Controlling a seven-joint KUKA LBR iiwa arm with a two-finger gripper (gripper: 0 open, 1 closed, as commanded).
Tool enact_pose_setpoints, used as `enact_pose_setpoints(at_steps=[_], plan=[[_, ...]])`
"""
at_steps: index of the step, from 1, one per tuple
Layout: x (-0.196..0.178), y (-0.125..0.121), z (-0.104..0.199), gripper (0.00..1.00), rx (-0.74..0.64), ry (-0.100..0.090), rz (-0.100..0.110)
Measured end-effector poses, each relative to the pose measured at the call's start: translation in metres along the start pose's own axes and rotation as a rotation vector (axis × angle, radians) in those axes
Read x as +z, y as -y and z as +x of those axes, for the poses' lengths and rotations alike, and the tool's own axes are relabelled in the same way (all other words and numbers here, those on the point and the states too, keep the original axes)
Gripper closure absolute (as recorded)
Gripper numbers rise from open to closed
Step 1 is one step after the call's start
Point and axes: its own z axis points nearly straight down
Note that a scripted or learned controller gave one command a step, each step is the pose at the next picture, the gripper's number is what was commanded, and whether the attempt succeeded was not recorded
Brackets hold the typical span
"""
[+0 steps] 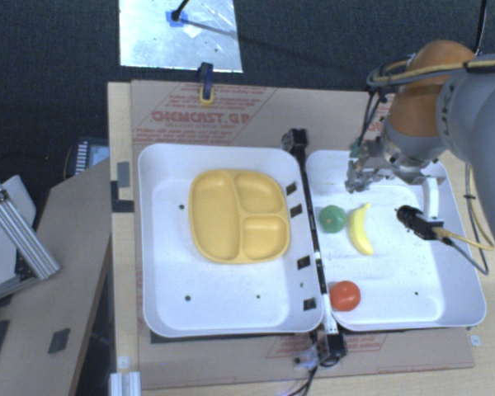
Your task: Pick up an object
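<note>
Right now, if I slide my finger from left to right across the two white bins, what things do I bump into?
Yellow divided plate → green ball → orange ball → banana → end effector, up above the right bin, near its far side.

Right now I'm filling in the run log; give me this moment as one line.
hand: over right bin, far end, holding nothing | right bin: green ball, banana, tomato | left bin: yellow divided plate
</note>
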Motion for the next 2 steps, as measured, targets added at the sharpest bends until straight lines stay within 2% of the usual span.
enact_pose_setpoints(at_steps=[2], plan=[[-0.112,0.001,-0.009,1.00,-0.006,0.001,-0.003]])
